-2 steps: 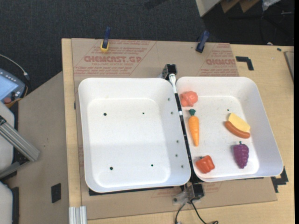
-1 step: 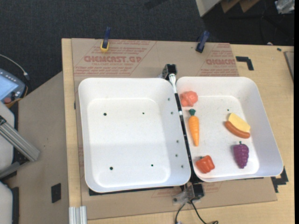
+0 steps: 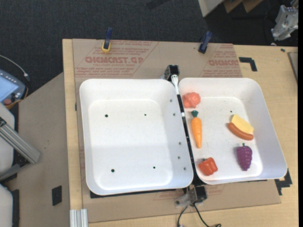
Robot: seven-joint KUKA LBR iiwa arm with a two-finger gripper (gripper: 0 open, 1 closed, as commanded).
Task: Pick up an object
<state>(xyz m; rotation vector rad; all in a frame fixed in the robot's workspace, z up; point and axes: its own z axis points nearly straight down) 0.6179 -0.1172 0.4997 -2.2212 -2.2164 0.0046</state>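
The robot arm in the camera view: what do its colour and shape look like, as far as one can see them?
A small part of the arm shows at the upper right edge. It is pale grey to white, with a blocky, angular shape and a slightly shiny, metallic look. It is too small and blurred to tell any cables or markings.

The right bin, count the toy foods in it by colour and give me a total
In the right bin:
Orange: 1, the carrot
Red: 1, the pepper
Pink: 1, the lumpy piece
Purple: 1, the grapes
Yellow and orange: 1, the sandwich
Total: 5
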